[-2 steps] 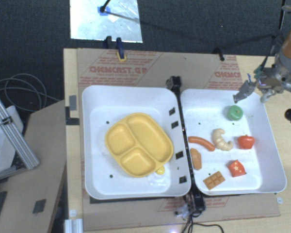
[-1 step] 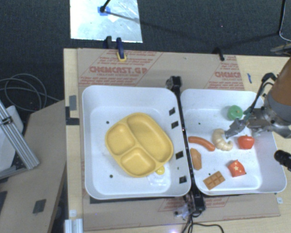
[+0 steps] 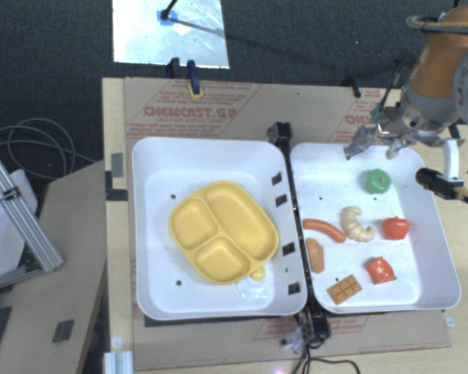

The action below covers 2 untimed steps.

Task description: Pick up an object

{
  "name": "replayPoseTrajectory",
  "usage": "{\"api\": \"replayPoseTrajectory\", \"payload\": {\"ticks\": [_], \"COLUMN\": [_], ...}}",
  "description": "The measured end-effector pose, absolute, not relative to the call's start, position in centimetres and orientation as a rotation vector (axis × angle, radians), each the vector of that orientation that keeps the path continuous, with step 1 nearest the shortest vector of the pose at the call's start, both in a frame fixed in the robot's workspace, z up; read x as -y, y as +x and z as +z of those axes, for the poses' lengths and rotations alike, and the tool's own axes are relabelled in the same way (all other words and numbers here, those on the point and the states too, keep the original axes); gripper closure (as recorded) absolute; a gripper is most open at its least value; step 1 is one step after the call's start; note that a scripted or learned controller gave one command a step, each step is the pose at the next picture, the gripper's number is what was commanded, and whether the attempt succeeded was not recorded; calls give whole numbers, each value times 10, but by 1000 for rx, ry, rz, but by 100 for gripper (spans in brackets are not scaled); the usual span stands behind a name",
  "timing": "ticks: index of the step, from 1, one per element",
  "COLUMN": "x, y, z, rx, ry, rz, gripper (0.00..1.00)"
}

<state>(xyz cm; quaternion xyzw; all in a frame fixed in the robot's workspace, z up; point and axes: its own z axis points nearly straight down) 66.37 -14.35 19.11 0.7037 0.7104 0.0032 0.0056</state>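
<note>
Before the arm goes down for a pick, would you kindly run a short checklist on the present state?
1. Gripper above the right bin: ok, at its far edge.
2. Gripper free of any object: ok.
3. Nearest target, green object, unobstructed: ok.
4. Gripper centred over green object: not ok, it sits off toward the bin's far edge.
5. Yellow tray out of the way in the left bin: ok.

A robotics lab. Two white bins [image 3: 218, 150] sit on a cardboard-topped bench [image 3: 218, 104] over dark carpet. Loose cables [image 3: 39, 142] lie at nine o'clock by an aluminium frame [image 3: 19, 216].
</note>
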Motion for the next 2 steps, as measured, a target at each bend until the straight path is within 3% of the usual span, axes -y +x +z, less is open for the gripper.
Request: {"api": "replayPoseTrajectory", "payload": {"ticks": [1,2], "x": [115,110], "y": [609,482], "z": [243,165], "rx": [-2227,-2228], "ry": [2212,2235], "rz": [5,-13], "gripper": [0,0]}}
